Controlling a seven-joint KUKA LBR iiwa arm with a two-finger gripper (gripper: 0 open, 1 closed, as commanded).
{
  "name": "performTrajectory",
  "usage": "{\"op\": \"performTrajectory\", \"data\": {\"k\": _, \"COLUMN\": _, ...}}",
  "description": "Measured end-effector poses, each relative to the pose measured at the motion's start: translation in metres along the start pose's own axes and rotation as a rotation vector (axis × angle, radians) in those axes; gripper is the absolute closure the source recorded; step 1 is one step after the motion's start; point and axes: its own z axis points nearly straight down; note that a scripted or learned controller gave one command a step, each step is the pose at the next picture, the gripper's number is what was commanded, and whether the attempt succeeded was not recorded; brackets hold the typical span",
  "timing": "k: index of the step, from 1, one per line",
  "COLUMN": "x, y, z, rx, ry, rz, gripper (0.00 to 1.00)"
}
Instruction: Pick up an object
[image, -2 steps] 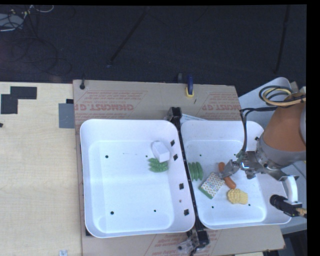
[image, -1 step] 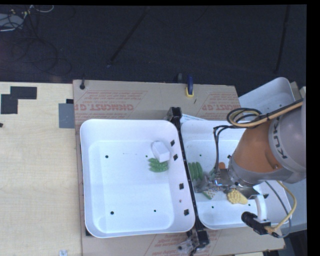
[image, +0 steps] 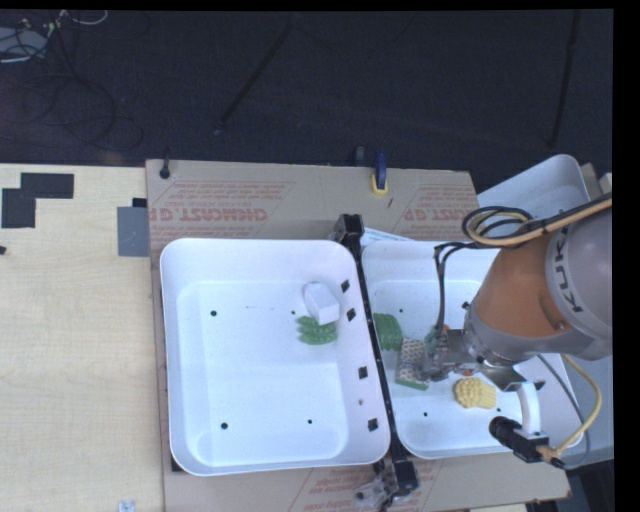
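1. Looming over the right bin (image: 420, 262), the grey arm (image: 585, 290) with its orange band (image: 515, 295) is reaching in from the right and is covering much of that bin.
2. Below the wrist, the pincer (image: 437, 352) is pointing toward the left part of the right bin; its state I cannot tell, because the wrist is hiding it.
3. Just beside the pincer, a small flat patterned object (image: 411, 362) of grey and green colour is lying on the bin floor.
4. Near the divider, a green leafy object (image: 386, 329) is lying just above the patterned one.
5. A yellow bumpy object (image: 474, 393), looking like a piece of corn, is lying under the arm, near the front of the right bin.
6. In the left bin (image: 200, 330), a white block (image: 321, 299) is sitting on a green leafy piece (image: 317, 331), close to the right wall.
7. Both bins are standing side by side on the brown surface (image: 260, 205).
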Motion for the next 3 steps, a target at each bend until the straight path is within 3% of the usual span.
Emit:
{"op": "performTrajectory", "data": {"k": 1, "x": -0.001, "y": 0.0, "z": -0.009, "rx": 0.001, "ry": 0.001, "rz": 0.005, "gripper": 1.0}}
{"op": "performTrajectory", "data": {"k": 2, "x": 0.059, "y": 0.02, "z": -0.144, "rx": -0.003, "ry": 0.004, "rz": -0.016, "gripper": 1.0}}
{"op": "performTrajectory", "data": {"k": 3, "x": 0.028, "y": -0.002, "z": -0.189, "rx": 0.009, "ry": 0.001, "rz": -0.006, "gripper": 1.0}}
